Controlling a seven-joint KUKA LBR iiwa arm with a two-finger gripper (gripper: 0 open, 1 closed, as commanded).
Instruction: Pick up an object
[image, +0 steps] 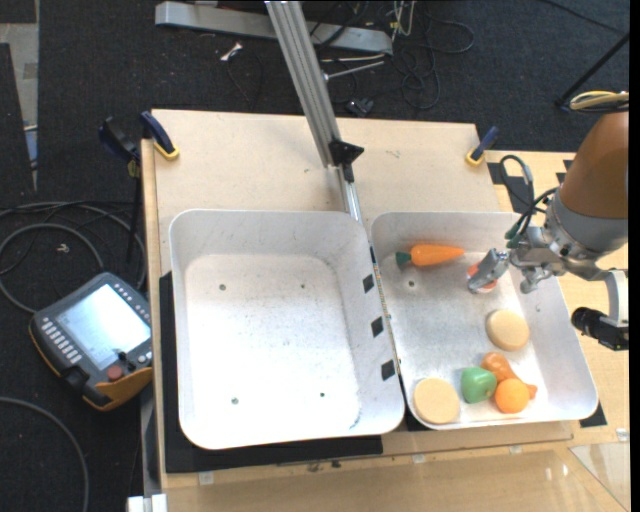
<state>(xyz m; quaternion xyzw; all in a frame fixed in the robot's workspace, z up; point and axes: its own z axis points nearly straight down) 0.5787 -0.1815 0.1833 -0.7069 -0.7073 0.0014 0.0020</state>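
My gripper (508, 275) hangs over the upper right part of the right bin (560, 330), its two fingers spread apart with nothing between them. A small reddish bit (481, 284) shows just under the left finger (489, 267); I cannot tell what it is. An orange carrot (436, 255) with a green top lies to the gripper's left. Below the gripper rests a pale round piece (508, 329). Along the bin's front sit a beige disc (436, 400), a green pepper (477, 382) and orange pieces (508, 390).
The left bin (190, 300) adjoins the right one, with black clips along their shared wall. A metal pole (315, 95) slants down to the bins' back edge. A teach pendant (95, 340) lies on the floor at left.
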